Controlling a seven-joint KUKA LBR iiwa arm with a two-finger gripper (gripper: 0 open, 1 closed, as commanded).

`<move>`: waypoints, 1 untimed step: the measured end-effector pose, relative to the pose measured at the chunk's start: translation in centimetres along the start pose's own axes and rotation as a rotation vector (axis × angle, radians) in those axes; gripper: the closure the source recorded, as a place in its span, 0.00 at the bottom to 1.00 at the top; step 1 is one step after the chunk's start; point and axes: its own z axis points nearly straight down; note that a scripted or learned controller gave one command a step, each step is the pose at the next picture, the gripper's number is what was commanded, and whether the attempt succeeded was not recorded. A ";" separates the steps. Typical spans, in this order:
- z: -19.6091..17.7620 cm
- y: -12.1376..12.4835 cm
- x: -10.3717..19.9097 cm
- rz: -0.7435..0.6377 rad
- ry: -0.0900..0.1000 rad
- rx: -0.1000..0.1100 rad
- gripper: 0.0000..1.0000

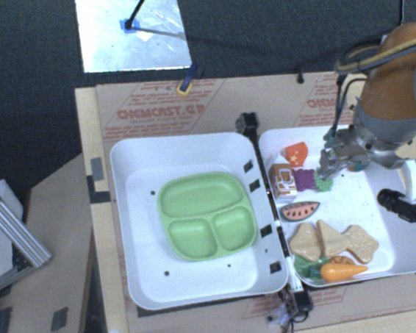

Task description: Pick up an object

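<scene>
The right bin [402, 252] holds toy food. A red-orange piece [296, 152] lies near its back left, with a small carton [282, 179] and a purple piece [305, 180] just in front. A watermelon slice [300, 210] lies in the middle left. Three bread-like pieces [332, 240] sit toward the front, and an orange carrot [342, 268] lies at the front edge on something green. My gripper [327, 172] hangs low over the bin's back middle, right beside the purple piece, with a small green thing [324, 184] at its tip. The fingers' state is hidden.
The left bin [131, 170] holds a green divided plate [204, 215]. A black divider [265, 193] runs between the bins. A shiny sheet [133, 29] lies behind the bench. The right bin's far right part has free floor.
</scene>
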 end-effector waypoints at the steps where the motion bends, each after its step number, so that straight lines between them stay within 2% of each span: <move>1: 0.8 0.1 5.2 0.001 0.000 0.000 1.00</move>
